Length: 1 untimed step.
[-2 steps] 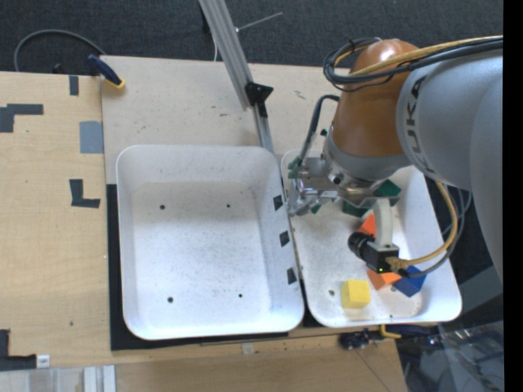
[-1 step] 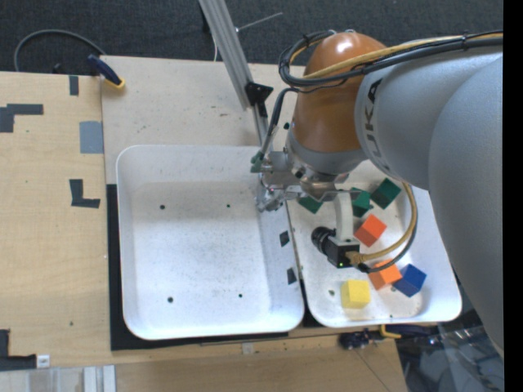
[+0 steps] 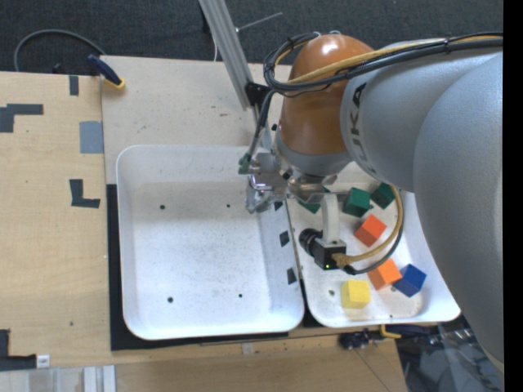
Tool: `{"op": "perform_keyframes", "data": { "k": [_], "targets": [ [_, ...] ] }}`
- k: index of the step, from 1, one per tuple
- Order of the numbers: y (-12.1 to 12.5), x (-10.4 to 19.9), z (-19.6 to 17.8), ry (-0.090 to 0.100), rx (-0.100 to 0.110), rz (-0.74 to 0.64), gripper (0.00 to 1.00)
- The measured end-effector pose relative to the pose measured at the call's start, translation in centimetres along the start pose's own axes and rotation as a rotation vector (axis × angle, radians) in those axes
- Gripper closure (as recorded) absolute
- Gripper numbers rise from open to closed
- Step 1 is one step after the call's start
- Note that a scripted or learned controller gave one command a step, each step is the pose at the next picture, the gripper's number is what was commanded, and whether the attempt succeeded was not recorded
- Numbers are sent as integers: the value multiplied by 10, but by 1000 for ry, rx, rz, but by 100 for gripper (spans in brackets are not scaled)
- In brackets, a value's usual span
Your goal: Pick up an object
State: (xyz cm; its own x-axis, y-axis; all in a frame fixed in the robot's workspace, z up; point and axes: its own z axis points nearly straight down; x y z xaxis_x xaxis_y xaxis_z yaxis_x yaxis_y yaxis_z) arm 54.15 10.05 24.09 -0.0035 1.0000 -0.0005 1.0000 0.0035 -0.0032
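The arm (image 3: pixel 409 129) covers much of the right bin (image 3: pixel 437 305), where coloured blocks (image 3: pixel 369 229) partly show. The gripper (image 3: pixel 260 188) hangs over the left bin (image 3: pixel 135 219); I cannot tell its state.

dark letters, seemingly "uka", stood sideways on the grey arm (image 3: pixel 359 117) beside its orange band; part was cut off; nothing else was legible

Blue-and-yellow clamp (image 3: pixel 107 70) with a black cable (image 3: pixel 41 37) at the bench's (image 3: pixel 49 243) far-left corner.
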Motion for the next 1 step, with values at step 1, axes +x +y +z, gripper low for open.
{"op": "perform_keyframes", "data": {
  "k": [1],
  "targets": [
    [0,-1,0,0,0,1,0]
  ]
}}
